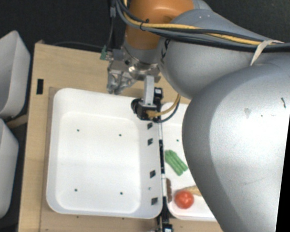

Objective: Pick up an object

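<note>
My grey arm (236, 146) sweeps in from the right and covers much of the right bin (195, 214), its orange band (154, 8) sitting high at the top of the frame above the wrist. Below it lies the wooden bench (35, 141), which carries the two shallow white bins side by side. The left bin (56, 149) sits in full view with its white floor showing. My gripper (118, 83) hangs over the far rim of the left bin, near the bench's back edge; whether it is open or closed I cannot tell from this angle, and I see nothing held in it. In the strip of the right bin that my arm leaves uncovered, a green ridged piece (175, 162) lies at a slant close to the wall shared by the bins. Nearer the front corner sits a small red ball (184, 199), with a pale tan item (192, 189) just beside it, partly hidden under my arm. Both lie well apart from my gripper.
</note>
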### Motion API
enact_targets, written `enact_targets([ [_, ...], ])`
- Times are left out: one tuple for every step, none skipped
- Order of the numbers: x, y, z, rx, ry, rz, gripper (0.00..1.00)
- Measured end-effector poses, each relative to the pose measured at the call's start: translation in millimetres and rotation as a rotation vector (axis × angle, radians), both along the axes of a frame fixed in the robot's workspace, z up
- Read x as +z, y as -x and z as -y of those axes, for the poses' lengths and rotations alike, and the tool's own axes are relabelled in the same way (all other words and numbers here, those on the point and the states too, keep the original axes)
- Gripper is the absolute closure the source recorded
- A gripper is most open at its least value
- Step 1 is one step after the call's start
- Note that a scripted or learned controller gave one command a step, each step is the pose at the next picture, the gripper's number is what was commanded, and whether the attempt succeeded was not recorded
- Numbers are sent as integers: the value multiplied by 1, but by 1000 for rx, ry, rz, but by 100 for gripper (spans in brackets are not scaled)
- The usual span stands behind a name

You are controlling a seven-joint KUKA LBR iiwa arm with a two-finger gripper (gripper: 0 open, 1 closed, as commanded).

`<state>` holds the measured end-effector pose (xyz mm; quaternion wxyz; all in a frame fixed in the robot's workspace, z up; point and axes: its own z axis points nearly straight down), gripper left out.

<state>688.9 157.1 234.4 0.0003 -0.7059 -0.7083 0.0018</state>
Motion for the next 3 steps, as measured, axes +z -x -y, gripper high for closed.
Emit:
enact_targets([
  [30,-1,-15,0,-3,6,100],
  [51,-1,-31,1,-3,6,100],
  [63,-1,-53,0,-1,5,100],
])
